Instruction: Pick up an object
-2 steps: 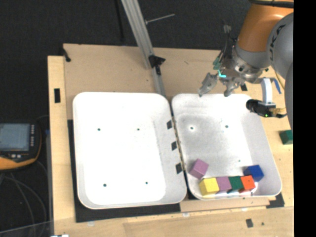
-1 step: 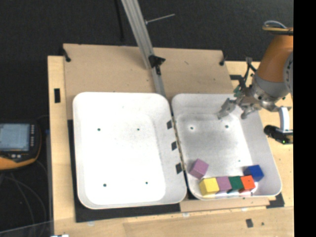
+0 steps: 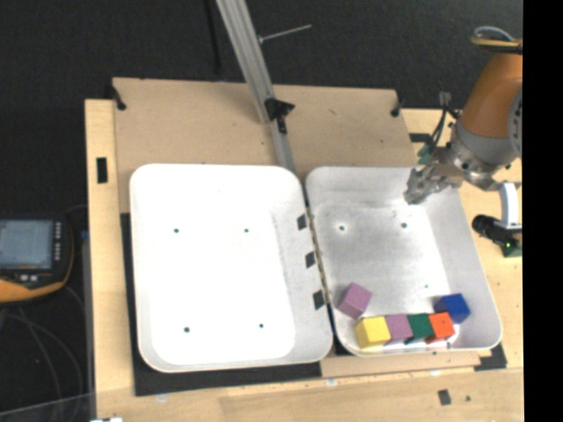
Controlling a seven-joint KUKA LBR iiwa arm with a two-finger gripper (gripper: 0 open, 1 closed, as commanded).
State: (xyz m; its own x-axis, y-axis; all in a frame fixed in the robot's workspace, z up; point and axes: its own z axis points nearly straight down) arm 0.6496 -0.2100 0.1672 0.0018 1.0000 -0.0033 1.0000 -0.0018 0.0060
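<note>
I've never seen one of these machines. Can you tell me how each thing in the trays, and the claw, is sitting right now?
gripper: above right bin's far edge, holding nothing visible.
purple block: loose, tilted, apart from row.
yellow block: in row at near wall.
blue block: near right corner.
right bin: holds all the blocks.

The wooden bench (image 3: 352, 112) bears two white bins (image 3: 220, 262) side by side.

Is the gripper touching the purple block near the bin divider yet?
Apart. The camera view shows the gripper over the right bin's far edge, with bare bin floor between it and the purple block.
</note>
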